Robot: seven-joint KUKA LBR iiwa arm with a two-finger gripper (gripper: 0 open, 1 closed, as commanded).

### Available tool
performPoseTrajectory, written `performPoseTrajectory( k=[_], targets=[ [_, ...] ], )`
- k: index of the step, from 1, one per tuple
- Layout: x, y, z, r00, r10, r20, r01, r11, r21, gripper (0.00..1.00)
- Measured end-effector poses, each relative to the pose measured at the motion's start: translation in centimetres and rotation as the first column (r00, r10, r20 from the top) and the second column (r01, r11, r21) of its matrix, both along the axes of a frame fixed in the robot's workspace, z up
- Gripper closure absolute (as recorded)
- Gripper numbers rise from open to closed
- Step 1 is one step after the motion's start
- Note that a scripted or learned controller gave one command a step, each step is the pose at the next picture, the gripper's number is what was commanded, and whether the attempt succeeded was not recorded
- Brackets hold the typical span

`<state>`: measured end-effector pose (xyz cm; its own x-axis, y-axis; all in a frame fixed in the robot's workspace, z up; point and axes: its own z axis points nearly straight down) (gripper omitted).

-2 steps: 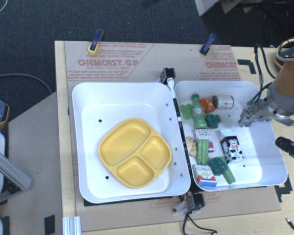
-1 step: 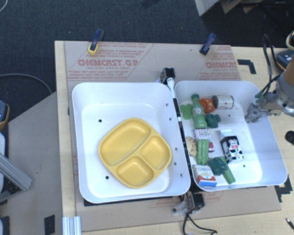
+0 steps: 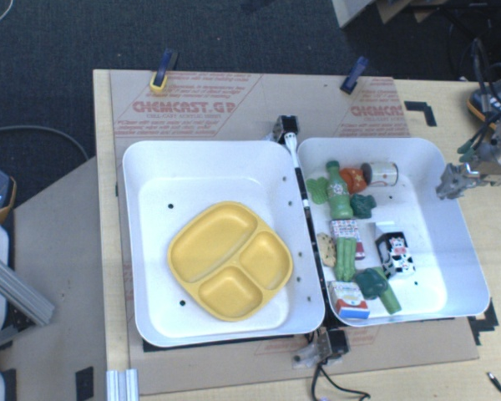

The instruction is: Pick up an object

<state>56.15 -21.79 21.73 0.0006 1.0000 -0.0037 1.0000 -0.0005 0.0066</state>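
The right bin [image 3: 460,249] holds several small items along its left half: a green bottle [image 3: 337,192], a silver can [image 3: 383,175], a black-and-white cow toy [image 3: 396,255], a long green vegetable [image 3: 345,258], a dark green piece [image 3: 376,286] and a small red-and-white carton [image 3: 349,300]. My gripper [image 3: 453,182] hangs at the bin's upper right rim, well to the right of the can and apart from every item. Nothing shows in its grasp.
The left bin [image 3: 147,224] carries a yellow three-part plate [image 3: 230,260]. A black divider clip [image 3: 286,128] sits between the bins at the back. Blue and yellow clamps [image 3: 160,72] hold the cardboard underlay. The right bin's right half is bare white floor.
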Motion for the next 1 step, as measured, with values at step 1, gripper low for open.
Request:
performPoseTrajectory(
  k=[1],
  targets=[
    [0.07, -0.03, 0.81, 1.000, 0.001, -0.002, -0.001, 1.000, 0.001, 1.00]
  ],
)
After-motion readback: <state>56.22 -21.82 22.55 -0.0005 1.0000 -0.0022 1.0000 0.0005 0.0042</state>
